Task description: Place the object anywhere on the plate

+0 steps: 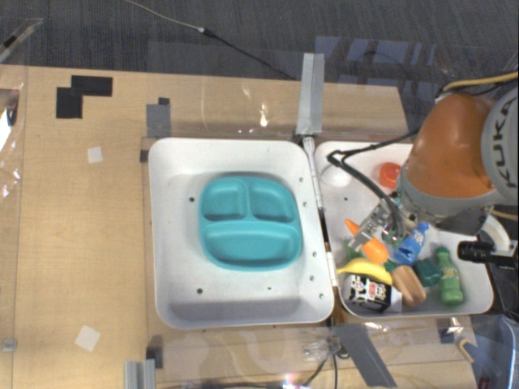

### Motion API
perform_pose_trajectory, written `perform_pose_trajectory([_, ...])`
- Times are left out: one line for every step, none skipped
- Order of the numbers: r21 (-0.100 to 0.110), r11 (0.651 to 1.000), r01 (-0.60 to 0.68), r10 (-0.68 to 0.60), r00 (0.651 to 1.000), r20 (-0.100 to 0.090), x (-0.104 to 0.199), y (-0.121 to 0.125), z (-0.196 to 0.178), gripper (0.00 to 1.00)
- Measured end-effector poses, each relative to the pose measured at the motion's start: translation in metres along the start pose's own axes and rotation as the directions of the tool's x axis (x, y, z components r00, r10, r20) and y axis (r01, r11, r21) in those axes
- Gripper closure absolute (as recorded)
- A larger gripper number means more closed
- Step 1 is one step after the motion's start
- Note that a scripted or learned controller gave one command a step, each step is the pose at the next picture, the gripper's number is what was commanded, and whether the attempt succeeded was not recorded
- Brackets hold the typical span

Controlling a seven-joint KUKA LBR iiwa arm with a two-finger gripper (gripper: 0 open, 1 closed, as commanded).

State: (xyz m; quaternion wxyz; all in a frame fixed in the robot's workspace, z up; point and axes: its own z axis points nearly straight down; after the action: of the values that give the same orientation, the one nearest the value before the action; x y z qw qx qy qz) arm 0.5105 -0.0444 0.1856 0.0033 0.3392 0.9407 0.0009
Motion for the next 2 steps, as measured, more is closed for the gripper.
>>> perform_pose_trajectory([-0.003, 0.922, -0.386, 0.386, 0.922, -0.001, -0.009, 0.102, -0.039, 1.00])
perform_pose_trajectory([0.004, 0.917, -0.398, 0.398, 0.917, -0.004, 0.004, 0.158, 0.003, 1.00])
